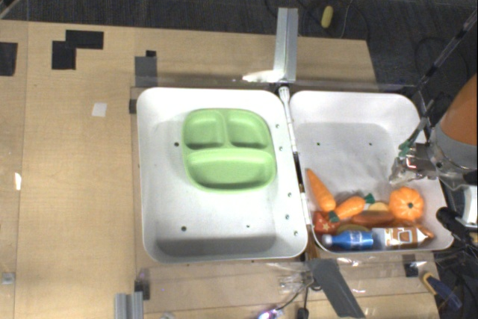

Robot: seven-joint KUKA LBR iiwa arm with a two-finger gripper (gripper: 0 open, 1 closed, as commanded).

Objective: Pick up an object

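Note:
Along the front wall of the right bin [351, 123] lie several toy foods. A long carrot [321, 192] points toward the divider, and a smaller carrot [349, 207] lies across a brown piece [375, 218]. A round orange fruit [405, 204] sits at the right, a red item [323, 222] at the left. A blue bottle [351, 239] and an orange-brown carton [405, 236] lie against the front wall. My gripper [407, 166] hangs at the bin's right side, just above and behind the orange fruit, with nothing visibly in it.
The left bin [160, 183] holds a green divided plate [228, 148]. A metal post [287, 45] stands behind the seam between the bins. The arm's grey body and orange band [459, 123] overhang the right bin's right edge. Cables lie beyond the bench.

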